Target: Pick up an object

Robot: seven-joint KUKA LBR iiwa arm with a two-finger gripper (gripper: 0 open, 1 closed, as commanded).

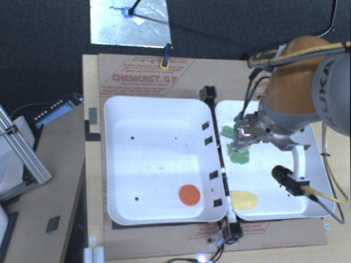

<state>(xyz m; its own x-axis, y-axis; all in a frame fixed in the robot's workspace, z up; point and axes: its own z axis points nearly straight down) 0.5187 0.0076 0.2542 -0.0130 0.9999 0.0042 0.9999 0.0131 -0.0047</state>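
Dark carpet surrounds a bench topped with brown cardboard [181, 73], on which two white bins sit side by side.

We start at the gripper [242, 142], low over the left part of the right bin [269, 204]. It is just above a green piece [239, 157], and a paler green scrap [227, 130] lies just beside it towards the bin's far side. From this slanted view we cannot tell whether the gripper is parted or closed, or whether it touches the green piece. We see nothing held.

Further out, a yellow lump [244, 200] rests near the front corner of the same bin. An orange disc [190, 195] lies across the divider in the left bin [148, 147], towards its front.

We judge the step in hand to be the descent onto a target, most likely the green piece. The next move calls for settling squarely around it, closing firmly, then lifting straight up. The piece looks small and flat, so it could slip out.

For writing, red print on the cardboard behind the bins reads "CHEMCAST GP" [145, 77]. Pale letters on the grey arm [324, 92] look like part of "KUKA", cut off by the frame edge.
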